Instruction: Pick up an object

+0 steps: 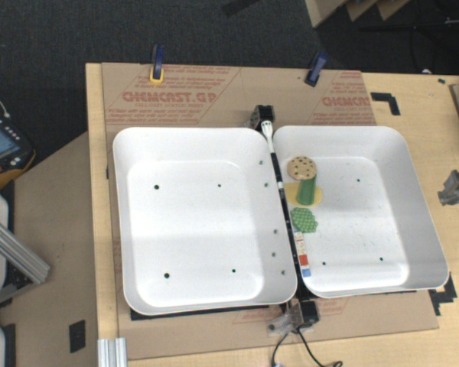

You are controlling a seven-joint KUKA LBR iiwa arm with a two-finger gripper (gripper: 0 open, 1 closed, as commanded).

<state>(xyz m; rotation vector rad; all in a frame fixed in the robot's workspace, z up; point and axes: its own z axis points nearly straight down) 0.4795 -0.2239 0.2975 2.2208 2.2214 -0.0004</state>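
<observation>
Several small objects lie along the left side of the right bin (pixel 398 205). A tan perforated disc (pixel 301 167) is the farthest back. In front of it a green cylinder (pixel 308 190) rests on a yellow piece (pixel 292 195). A green perforated disc (pixel 304 221) lies nearer the front. A thin pen-like stick (pixel 284 197) with a red and blue end runs along the rim between the bins. A small grey part, seemingly of my gripper (pixel 452 188), pokes in at the right edge, outside the right bin and well away from the objects.
The left bin (pixel 138 205) has only small dark dots on its floor. Both bins sit on a cardboard sheet (pixel 214 90) held by blue clamps (pixel 157 63) at the back. Cables and a connector (pixel 298 316) lie at the front edge.
</observation>
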